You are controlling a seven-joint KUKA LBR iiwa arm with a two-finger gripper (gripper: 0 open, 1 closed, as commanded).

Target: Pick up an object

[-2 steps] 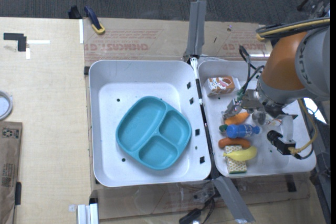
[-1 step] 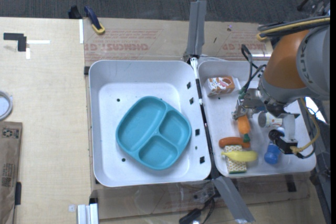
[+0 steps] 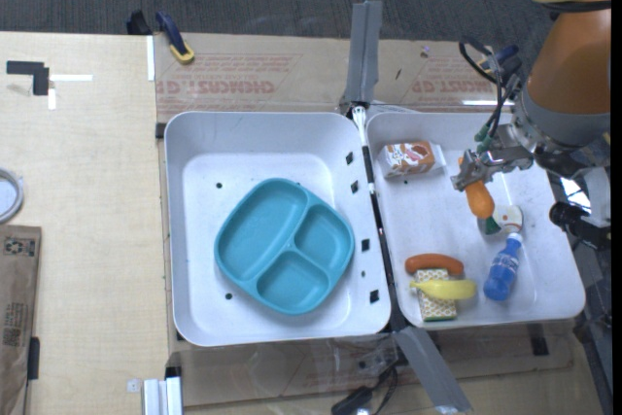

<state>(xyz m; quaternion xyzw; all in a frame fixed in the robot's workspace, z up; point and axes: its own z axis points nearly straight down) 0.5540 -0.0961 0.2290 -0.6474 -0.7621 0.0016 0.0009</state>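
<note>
Bench (image 3: 78, 141) of pale wood carries two shallow white bins side by side, with brown cardboard under their far edges. The left bin (image 3: 194, 151) holds a blue divided plate (image 3: 284, 246) with three compartments, lying flat and turned at a slant near the middle. The right bin (image 3: 554, 296) holds the smaller things. The arm (image 3: 573, 63), orange above the wrist, reaches in from the right over that bin's far right corner, and its gripper (image 3: 478, 174) hangs low just above an orange carrot-shaped toy (image 3: 480, 200); whether the gripper is open, closed or gripping the toy I cannot tell. Near the bin's far left side lies a wrapped snack packet (image 3: 408, 158), well apart from the gripper. A blue bottle (image 3: 502, 268) with a white cap lies along the right side, just beside the orange toy's lower end. At the near edge a red sausage toy (image 3: 434, 263) lies just behind a yellow banana (image 3: 444, 288), which rests on a small yellow-green sponge (image 3: 438, 307).
</note>
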